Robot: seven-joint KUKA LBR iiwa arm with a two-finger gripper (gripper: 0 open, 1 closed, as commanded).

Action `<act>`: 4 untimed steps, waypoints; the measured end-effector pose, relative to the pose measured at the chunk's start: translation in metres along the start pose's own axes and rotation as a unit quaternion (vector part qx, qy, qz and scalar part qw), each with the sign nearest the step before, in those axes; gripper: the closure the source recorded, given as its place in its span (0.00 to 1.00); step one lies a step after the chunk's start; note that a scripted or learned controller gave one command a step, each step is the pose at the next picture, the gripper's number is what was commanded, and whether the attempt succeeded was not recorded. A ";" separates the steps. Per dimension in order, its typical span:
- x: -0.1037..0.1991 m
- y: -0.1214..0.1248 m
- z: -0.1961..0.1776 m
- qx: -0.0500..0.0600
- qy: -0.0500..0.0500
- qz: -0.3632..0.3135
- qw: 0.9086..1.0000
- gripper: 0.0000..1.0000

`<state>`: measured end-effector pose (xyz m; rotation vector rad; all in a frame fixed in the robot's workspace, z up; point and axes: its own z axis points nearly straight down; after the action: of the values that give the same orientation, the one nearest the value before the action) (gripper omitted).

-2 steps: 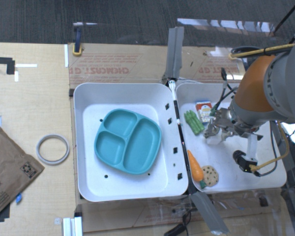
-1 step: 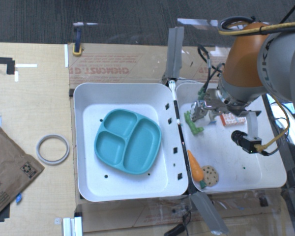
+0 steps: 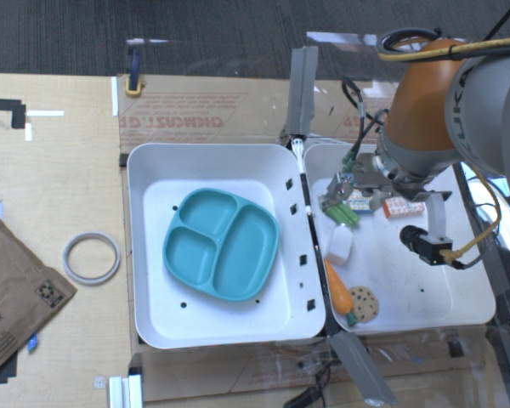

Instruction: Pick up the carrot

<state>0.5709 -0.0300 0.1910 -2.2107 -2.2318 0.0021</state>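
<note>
One approach step in hand: gripper hovers near the bin's far side (finger spread: cannot tell); you must bring it over the carrot, well apart

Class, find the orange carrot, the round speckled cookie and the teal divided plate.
orange carrot (image 3: 337, 292), camera view, middle of its body
round speckled cookie (image 3: 362, 303), camera view, its centre
teal divided plate (image 3: 220, 243), camera view, central ridge

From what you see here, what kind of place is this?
Probably a robotics lab test bench: a grey arm reaches over two white bins, with toy-like items such as a carrot and a teal divided plate.
</note>
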 end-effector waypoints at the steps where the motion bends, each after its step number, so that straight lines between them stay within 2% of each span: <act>1: -0.048 0.021 -0.090 0.000 -0.001 -0.050 0.999 0.00; 2: 0.024 -0.008 0.001 0.001 0.000 -0.081 0.997 0.00; 3: 0.023 -0.007 -0.008 0.001 -0.001 -0.080 0.997 1.00; 4: 0.023 -0.007 -0.008 0.001 -0.001 -0.080 0.997 0.00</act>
<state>0.5636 -0.0075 0.1987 -2.0255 -2.3996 0.0063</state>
